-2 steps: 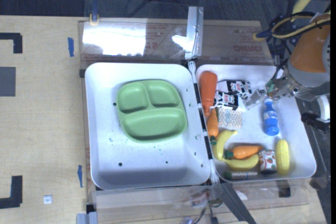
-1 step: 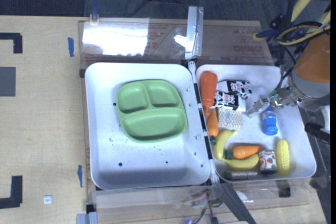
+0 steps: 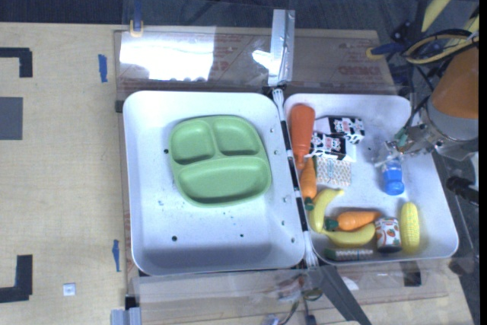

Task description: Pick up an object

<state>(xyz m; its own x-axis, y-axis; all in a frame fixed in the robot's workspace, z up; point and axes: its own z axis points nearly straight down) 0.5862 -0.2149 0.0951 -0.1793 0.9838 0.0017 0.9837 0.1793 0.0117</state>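
Two shallow white bins sit side by side on the wooden surface (image 3: 61, 186): the left bin (image 3: 144, 240) carries a green divided plate (image 3: 219, 160), and the right bin (image 3: 437, 240) carries a scatter of toy food and small packages. The arm (image 3: 460, 99), grey with an orange band, comes in from the right edge, and its pincer (image 3: 401, 142) hangs low over the right bin's upper right part, just above a small blue bottle (image 3: 393, 179) that lies directly below it. Whether the pincer is spread or pressed together cannot be told, since its tip is small and tangled with cables, and nothing can be seen between its tips. Left of the pincer lie two black-and-white cow-patterned cartons (image 3: 337, 136), one partly over the other, with a speckled pale packet (image 3: 333, 172) just below them. Along the bin's left wall stands a tall orange bottle (image 3: 301, 129), with a smaller orange piece (image 3: 308, 180) below it. Near the bin's front edge a banana (image 3: 326, 211) curves around a carrot (image 3: 356, 221), beside a small red-and-white can (image 3: 388, 234) and a yellow corn cob (image 3: 410, 226). Print on the can and cartons is too small to read. Faint reddish lettering on the board (image 3: 358, 57) behind the bins is also illegible. The arm's upper part is cut off by the frame's right edge.
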